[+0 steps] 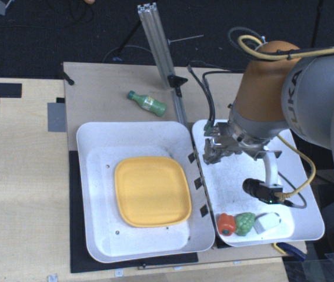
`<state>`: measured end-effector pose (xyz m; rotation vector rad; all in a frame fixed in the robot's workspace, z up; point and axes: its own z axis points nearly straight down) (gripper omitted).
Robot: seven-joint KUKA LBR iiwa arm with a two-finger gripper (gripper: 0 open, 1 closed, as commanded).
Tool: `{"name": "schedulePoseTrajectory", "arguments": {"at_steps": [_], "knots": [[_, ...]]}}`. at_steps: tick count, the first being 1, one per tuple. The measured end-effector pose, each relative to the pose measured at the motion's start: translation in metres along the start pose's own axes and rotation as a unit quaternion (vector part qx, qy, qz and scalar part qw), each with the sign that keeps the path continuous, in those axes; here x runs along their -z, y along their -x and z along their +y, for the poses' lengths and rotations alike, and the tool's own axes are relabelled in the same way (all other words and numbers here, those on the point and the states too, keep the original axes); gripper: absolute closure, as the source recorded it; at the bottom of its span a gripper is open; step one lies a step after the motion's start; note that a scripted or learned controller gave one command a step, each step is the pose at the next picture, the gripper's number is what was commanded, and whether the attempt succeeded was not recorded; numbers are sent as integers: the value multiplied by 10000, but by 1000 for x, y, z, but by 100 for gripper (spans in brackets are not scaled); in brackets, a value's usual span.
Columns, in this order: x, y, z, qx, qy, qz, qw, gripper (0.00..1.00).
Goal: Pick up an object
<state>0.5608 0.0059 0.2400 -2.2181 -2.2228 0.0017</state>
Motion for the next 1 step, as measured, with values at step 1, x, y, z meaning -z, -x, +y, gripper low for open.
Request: {"name": "schedulePoseTrajectory", "arguments": {"at_steps": [1], "knots": [[-7, -45, 15, 1, 3, 0, 10000, 100]]}}
